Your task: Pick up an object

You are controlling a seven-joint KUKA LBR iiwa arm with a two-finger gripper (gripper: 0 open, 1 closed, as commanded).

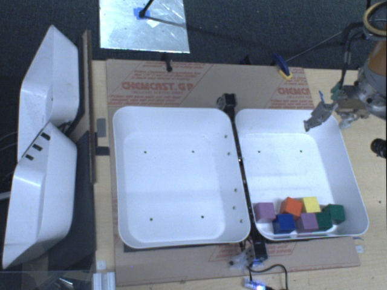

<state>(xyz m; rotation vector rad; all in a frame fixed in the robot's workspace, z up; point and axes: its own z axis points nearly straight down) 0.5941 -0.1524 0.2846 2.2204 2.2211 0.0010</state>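
Note:
Several small blocks lie bunched at the near edge of the right bin (338, 156): a purple one (264, 211), an orange one (291, 206), a yellow one (311, 205), a green one (333, 213), a blue one (283, 223) and a second purple one (307, 222). My gripper (331, 121) hangs above the far right corner of that bin, well away from the blocks. It is open, its fingers (315, 118) spread with nothing between them.
The left bin (175, 174) sits beside the right one, with a black divider (240, 168) between them. White covers (42, 150) stand at the far left. A shiny metal sheet (144, 17) lies beyond the bins, and cables run near the front edge.

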